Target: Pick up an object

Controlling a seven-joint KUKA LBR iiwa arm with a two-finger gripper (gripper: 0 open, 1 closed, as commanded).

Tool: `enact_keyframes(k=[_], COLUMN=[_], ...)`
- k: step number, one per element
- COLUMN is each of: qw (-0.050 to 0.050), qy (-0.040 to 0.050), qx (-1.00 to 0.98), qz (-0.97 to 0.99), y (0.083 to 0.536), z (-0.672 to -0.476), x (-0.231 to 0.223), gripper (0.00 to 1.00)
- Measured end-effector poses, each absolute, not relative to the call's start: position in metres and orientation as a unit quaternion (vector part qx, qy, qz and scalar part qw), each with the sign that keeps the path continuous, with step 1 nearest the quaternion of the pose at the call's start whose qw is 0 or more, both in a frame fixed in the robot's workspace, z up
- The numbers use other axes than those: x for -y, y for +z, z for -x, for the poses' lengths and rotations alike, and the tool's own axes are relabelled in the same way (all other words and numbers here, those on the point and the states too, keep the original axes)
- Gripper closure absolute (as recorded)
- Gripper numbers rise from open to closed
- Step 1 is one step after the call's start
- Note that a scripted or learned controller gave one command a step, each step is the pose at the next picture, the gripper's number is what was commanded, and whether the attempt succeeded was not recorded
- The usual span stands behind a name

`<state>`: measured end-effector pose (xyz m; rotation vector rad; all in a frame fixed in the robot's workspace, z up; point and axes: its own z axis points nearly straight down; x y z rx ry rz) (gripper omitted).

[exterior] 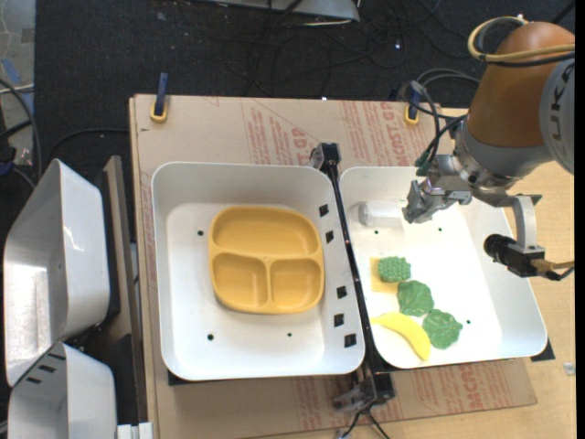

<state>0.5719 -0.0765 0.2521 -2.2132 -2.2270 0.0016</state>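
Tray [267, 258]: plain yellow-orange. Bins [174, 245]: white, black dots on floor. Leafy pieces [416, 297]: green. Banana [408, 333]: yellow. Bench [238, 126]: tan cardboard, faded red print. Arm [523, 80]: grey, orange band. Floor [82, 44]: black.

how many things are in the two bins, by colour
green: 3 — broccoli-like pieces
yellow: 3 — tray, banana, flat slice
white/grey: 1 — small block
total: 7
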Motion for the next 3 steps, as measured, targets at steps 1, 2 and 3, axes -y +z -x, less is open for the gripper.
enact_keyframes(k=[1,2,3], qw=[0.001,0.002,0.001], qy=[-0.0002,0.0003,0.0008], qx=[0.710,0.710,0.709], qz=[0.704,0.704,0.705], y=[0.257,0.243,0.240], z=[-0.567,-0.566,-0.544], x=[0.024,-0.033,-0.081], gripper=[1.00,1.00,1.00])
